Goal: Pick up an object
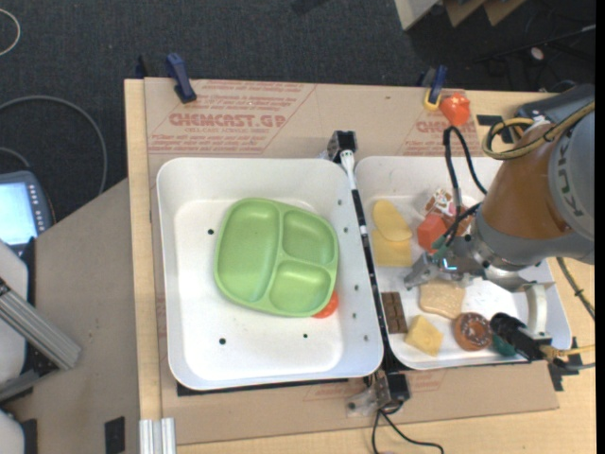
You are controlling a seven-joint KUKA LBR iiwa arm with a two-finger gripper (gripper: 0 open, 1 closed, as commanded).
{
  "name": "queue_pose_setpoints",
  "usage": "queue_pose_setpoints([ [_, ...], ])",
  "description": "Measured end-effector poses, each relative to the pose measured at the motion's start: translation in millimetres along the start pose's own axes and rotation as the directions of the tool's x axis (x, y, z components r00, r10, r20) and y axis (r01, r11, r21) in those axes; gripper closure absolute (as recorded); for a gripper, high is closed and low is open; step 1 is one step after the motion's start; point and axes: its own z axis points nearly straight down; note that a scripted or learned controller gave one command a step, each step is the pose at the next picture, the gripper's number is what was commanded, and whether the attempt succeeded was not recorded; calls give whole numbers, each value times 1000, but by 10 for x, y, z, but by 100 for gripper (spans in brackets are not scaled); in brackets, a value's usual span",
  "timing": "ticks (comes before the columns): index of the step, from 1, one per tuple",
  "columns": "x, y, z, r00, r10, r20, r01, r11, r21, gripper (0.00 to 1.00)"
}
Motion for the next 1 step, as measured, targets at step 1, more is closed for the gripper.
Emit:
queue_pose_setpoints([
  [1,-15,463,207,1000,-6,3,6,1000,-17,0],
])
